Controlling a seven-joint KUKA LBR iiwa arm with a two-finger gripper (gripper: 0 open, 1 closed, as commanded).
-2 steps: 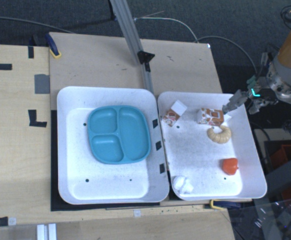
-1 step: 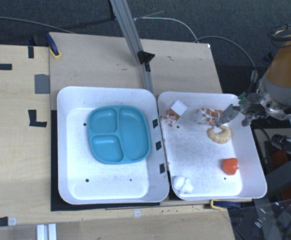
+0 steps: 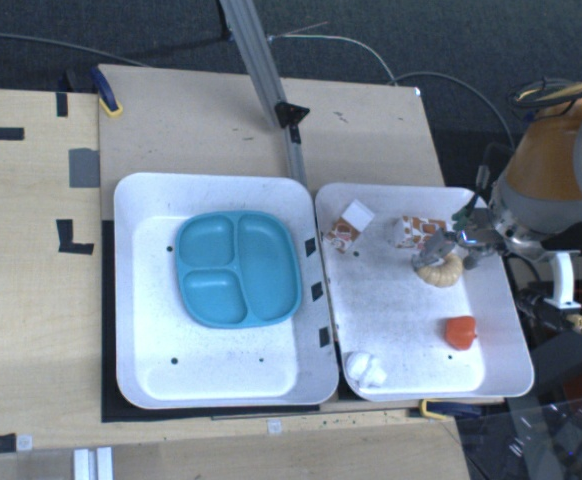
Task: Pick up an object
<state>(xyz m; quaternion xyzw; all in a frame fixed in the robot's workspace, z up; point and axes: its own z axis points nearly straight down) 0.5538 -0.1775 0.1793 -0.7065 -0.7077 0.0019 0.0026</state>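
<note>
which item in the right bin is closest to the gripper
The tan rounded object, directly under the gripper; the red object and white lump lie farther away.

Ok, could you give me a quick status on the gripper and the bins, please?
Gripper low in right bin, over tan pastry-like object; grasp unconfirmed. Patterned packet close beside. Red object apart, untouched.

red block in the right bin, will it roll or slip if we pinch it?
The red block looks boxy with flat faces, so it probably sits still rather than rolling. It seems small and solid, likely light and stiff. It lies apart from the other items, near the bin wall, so a nudge might slide it against that wall.
</note>
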